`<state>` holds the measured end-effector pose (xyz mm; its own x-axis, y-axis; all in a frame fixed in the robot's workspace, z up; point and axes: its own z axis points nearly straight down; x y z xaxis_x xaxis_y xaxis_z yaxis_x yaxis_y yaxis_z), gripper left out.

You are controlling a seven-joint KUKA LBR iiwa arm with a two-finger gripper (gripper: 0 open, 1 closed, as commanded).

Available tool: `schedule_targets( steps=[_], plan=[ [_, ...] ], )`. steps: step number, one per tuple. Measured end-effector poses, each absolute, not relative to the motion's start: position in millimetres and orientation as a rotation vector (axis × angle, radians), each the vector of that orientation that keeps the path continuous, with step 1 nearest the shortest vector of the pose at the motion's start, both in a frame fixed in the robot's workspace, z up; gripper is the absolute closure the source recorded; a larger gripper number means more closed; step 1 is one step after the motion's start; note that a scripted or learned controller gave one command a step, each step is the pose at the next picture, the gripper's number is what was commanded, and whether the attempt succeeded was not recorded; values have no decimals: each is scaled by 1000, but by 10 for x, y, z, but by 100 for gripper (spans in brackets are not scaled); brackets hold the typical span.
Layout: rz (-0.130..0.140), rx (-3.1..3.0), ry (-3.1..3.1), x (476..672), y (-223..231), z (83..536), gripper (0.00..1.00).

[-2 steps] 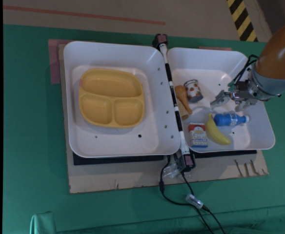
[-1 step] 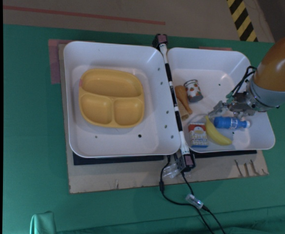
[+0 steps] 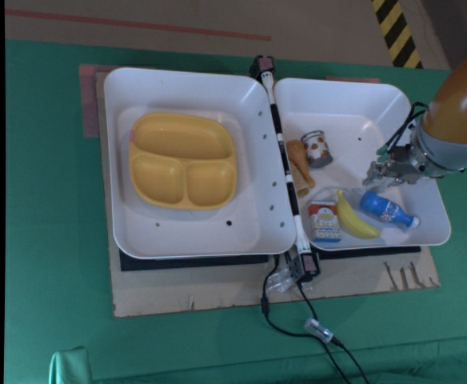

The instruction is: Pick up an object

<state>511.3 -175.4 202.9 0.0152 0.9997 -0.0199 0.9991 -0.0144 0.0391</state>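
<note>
Green cloth covers the worktop (image 3: pixel 49 214); cables trail at lower centre. Right bin (image 3: pixel 353 102): crowded lower half, with carton (image 3: pixel 325 221), banana (image 3: pixel 353 218) and blue bottle (image 3: pixel 388 210) near its bottom rim, drumstick (image 3: pixel 299 165) by the divider, can (image 3: pixel 317 148) above. The hand (image 3: pixel 393 170) hovers above the bottle; whether its fingers are apart cannot be made out. Left bin (image 3: pixel 185 238) holds a yellow tray (image 3: pixel 183 160), with bare floor around it.
</note>
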Motion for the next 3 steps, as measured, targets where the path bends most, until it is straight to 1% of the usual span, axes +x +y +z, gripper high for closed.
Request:
schedule_targets(
  steps=[1, 2, 3],
  plan=[
    [21, 2208, 2176, 5113, -1754, 2029, 0],
    [16, 2209, 2196, 4913, -1759, 1879, 0],
    [21, 2209, 2175, 4930, -1803, 2026, 100]
  ],
)
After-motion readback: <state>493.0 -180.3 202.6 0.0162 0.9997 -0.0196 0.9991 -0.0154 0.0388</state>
